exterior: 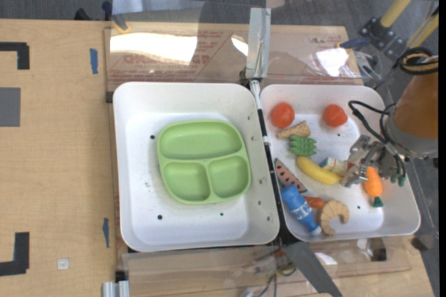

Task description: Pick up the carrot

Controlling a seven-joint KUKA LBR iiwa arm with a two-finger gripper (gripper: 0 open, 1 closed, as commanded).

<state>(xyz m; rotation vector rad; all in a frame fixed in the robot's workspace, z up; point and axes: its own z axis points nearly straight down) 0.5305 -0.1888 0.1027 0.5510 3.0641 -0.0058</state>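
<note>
The carrot [374, 183] is small and orange with a green tip pointing toward the near side. It lies near the right wall of the right bin [401, 222]. My gripper [361, 164] hangs low over the bin, right beside the carrot's left and far side and touching or nearly touching it. The grey arm with its orange band [418, 107] comes in from the right above it. Cables and the wrist hide the gap at the gripper's tip.
The right bin also holds two red tomatoes [282, 114] [335, 116], a banana [317, 171] just left of the gripper, a green vegetable [303, 145], a watermelon slice [289, 177], a blue bottle [298, 207] and a croissant [334, 213]. A green divided plate [203, 161] sits in the left bin [132, 149].
</note>
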